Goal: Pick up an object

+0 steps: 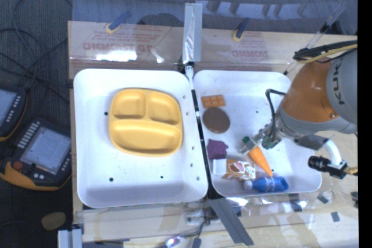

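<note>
The right bin (302,174) holds several small items. An orange carrot (261,161) lies slanted near the bin's middle. A blue bottle (270,184) rests by the front wall, with a small printed packet (239,169) to its left. A purple lump (217,148), a brown round disc (216,119) and an orange waffle-like square (213,101) line the bin's left side. My gripper (258,141) is low in the bin, right at the carrot's upper end. The arm's grey and orange wrist covers the bin's right part.
The left bin (93,183) carries a yellow divided plate (145,121) in its middle. A ridge where the two bins meet (197,136) runs between them. A black cable (272,103) loops off the wrist above the gripper.
</note>
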You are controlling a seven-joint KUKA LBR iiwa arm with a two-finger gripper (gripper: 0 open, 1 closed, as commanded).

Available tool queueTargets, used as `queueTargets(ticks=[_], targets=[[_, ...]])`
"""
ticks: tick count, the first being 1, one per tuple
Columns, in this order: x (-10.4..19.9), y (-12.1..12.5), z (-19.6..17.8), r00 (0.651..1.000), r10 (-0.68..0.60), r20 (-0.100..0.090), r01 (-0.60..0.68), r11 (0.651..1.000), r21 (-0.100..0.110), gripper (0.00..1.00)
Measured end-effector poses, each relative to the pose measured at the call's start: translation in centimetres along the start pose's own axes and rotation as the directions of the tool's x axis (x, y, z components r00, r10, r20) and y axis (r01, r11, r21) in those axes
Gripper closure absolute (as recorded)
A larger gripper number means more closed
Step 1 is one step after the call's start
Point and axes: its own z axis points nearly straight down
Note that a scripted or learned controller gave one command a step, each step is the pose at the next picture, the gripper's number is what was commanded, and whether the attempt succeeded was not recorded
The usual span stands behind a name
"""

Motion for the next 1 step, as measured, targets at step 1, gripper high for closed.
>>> queueTargets(ticks=[1], targets=[[8.74, 5.98, -19.15, 0.954, 0.301, -0.006, -0.301, 0.954, 0.016, 1.0]])
